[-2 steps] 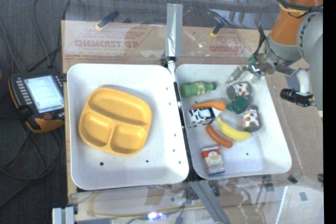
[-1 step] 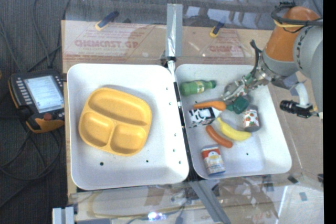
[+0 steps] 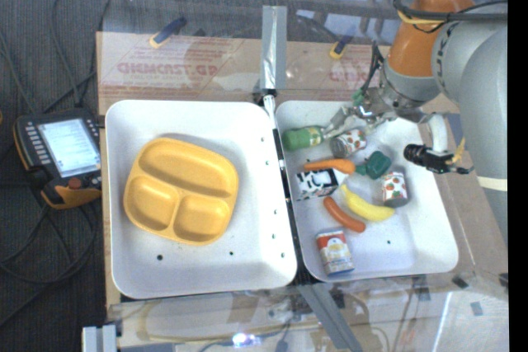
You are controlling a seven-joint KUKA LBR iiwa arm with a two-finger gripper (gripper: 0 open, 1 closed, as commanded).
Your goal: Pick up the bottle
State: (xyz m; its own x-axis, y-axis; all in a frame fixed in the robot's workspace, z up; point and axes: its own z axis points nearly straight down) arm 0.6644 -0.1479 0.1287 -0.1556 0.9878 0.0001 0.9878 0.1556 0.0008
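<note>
1. I count two shallow white bins side by side: the left bin (image 3: pixel 132 260) and the right bin (image 3: pixel 429 247), both smooth plastic with rounded corners.
2. The left bin holds one thing, a yellow tray (image 3: pixel 181 190) with three hollows, glossy and rounded.
3. The right bin holds eight things in a loose cluster.
4. At its far left lies the one bottle (image 3: pixel 303 137), green, on its side, its pale neck pointing right toward my tool.
5. Near of it sit one orange carrot (image 3: pixel 328 166) and one black-and-white carton (image 3: pixel 314 183).
6. Nearer still lie one reddish sausage (image 3: pixel 344 214), one curved yellow banana (image 3: pixel 368 208) and one red-labelled can (image 3: pixel 335 251) on its side.
7. Further right are one small round tin (image 3: pixel 350 143), one dark green block (image 3: pixel 377 165) and one printed cube (image 3: pixel 394 189).
8. My gripper (image 3: pixel 356 113) hangs over the far part of the right bin, just beside the bottle's neck; I cannot tell how it is set.
</note>
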